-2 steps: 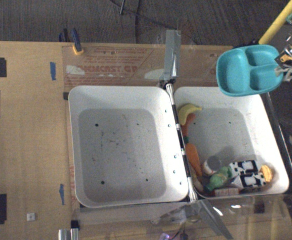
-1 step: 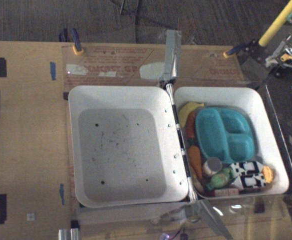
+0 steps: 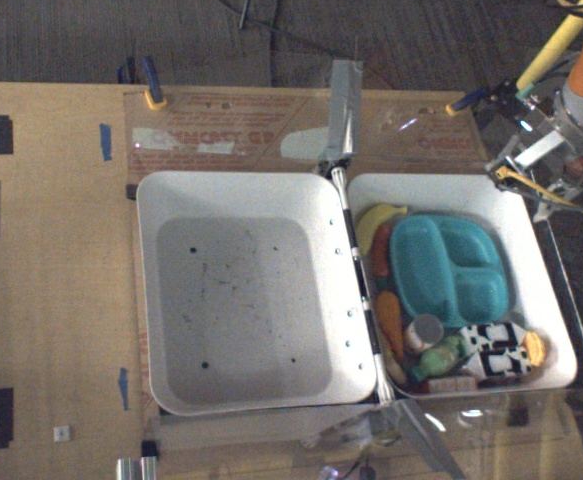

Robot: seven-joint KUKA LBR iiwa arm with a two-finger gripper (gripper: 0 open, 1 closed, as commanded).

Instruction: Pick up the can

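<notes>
Can [image 3: 426, 330], I think, stands crowded beside the teal tray [image 3: 449, 265]; I'd descend straight. I cannot tell my pincer's [image 3: 527, 173] opening.

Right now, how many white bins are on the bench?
2. The left bin sits mid-bench. The right bin touches it and holds a teal tray, a can and other items. I see no third bin.
</notes>
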